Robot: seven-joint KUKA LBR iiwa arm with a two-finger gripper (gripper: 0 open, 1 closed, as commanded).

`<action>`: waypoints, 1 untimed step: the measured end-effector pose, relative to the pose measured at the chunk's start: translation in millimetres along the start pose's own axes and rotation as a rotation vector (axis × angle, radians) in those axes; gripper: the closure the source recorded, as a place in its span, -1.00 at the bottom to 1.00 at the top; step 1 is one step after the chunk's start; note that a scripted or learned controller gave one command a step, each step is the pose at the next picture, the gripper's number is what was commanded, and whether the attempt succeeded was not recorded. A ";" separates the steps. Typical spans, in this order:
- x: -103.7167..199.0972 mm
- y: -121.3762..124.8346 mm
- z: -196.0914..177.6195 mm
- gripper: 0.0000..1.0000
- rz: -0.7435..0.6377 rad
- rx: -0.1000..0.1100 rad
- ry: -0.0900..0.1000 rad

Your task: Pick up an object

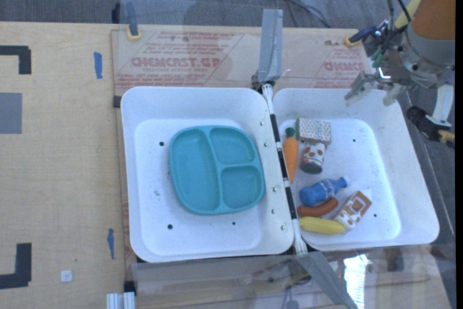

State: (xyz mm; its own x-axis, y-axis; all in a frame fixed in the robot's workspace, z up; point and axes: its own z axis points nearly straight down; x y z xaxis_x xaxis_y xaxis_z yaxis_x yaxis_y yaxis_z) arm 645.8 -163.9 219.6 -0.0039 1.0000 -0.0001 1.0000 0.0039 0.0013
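A: Noting the candidates first. All are lying in the right bin [405, 224], bunched toward its left wall: a toy carrot [290, 154], a speckled box [315, 130], a small can [312, 156] touching it below, a blue bottle [323, 190], a red sausage [317, 208], a banana [323, 226] and a brown-and-white carton [354, 207].

B: Counting seven pieces, one of each. The left bin [145, 177] is carrying one teal divided plate [217, 168]. Two bins on the bench [58, 155].

A: Where is the gripper [375, 89] sitting?

B: Hanging over the far right corner of the right bin, well apart from the pile. The fingers [357, 92] are looking spread and released, gripping nothing.

A: Advice for the step in hand?

B: My judgement: it is going to need to travel left and toward the near side before dropping. The carrot, lying alone against the wall, is offering the cleanest target, though the wall is crowding one side. The bottle, sausage, banana and carton are touching or nearly so, so closing there is risking two at once. Lining the fingers across the narrow width of whichever piece is being chosen, and descending straight, is looking safest.
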 end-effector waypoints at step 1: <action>68.9 -31.6 69.8 -1.00 -0.033 0.002 0.000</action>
State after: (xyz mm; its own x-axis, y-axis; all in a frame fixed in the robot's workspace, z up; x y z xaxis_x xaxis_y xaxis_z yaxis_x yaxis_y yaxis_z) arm 614.0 -95.1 149.7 -0.0374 0.9993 -0.0002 0.9993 0.0374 -0.0009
